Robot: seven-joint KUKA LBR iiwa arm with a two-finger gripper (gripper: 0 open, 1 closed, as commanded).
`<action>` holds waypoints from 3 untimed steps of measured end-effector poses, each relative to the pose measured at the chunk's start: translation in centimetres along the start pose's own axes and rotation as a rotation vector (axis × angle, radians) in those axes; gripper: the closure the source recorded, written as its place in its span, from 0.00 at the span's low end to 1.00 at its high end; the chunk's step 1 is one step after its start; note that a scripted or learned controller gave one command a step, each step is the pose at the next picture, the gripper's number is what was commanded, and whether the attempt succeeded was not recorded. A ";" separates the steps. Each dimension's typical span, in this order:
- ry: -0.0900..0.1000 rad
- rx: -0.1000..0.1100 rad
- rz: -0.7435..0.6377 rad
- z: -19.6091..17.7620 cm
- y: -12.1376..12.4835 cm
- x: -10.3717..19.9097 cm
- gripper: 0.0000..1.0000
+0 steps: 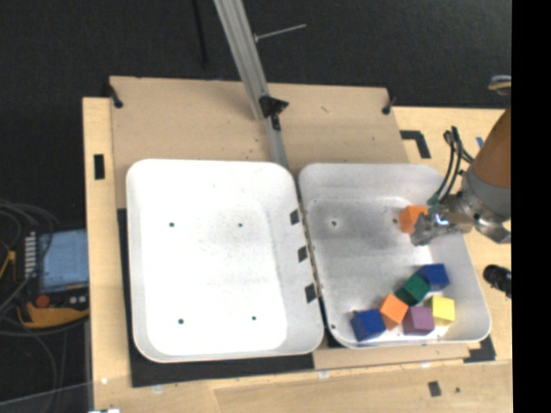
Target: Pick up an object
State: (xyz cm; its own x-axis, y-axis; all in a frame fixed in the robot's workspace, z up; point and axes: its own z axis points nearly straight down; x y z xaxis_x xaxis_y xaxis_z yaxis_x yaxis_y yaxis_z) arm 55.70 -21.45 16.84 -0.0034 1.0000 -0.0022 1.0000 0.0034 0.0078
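End effector (428,224) at 3 o'clock over right bin (362,198), touching small orange block (411,218) on its 9 o'clock side; grip and finger opening impossible to tell. Cluster toward 5 o'clock: blue (368,323), orange (394,309), purple (419,318), yellow (442,308), green (416,288) blocks.
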 end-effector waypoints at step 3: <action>0.002 0.004 -0.005 -8.2 2.2 6.1 1.00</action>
State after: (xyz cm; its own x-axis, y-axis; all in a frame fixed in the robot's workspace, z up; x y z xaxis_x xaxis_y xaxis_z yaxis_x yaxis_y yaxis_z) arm 57.83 -15.35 25.04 -0.0088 1.0000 -0.0001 1.0000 0.0088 0.0035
